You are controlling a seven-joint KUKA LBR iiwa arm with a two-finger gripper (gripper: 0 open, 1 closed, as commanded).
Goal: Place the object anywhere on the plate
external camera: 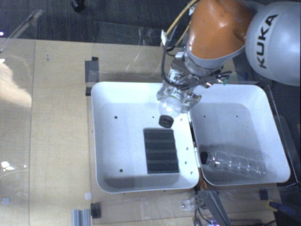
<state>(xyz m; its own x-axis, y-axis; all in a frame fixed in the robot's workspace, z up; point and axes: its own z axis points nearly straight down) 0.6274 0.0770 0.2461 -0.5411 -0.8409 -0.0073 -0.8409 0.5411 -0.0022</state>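
Camera view puts the pincer over the seam between the two bins, at their far side, under the orange band of the arm. Right below the pincer, and slightly towards the left bin, hangs something clear and glossy that I read as a small clear bottle, with its dark cap pointing down and towards me. Whether the pincer is gripping it, or is wide or narrow, I cannot tell: the wrist and the glare off the plastic hide that part.

The plate, dark, ribbed and rectangular, lies on the left bin's floor, nearer to me than the pincer and a little left of it, with the cap just short of its far edge. A second clear bottle lies on its side in the right bin, well away from the pincer on the near right.

I judge the bottle light, thin-walled and slick. It would dent under a hard squeeze, slide out of a weak one, and roll once laid down. I would take it across the body, close behind the stiffer neck. The plate's ribs should stop it rolling if it lies along them.
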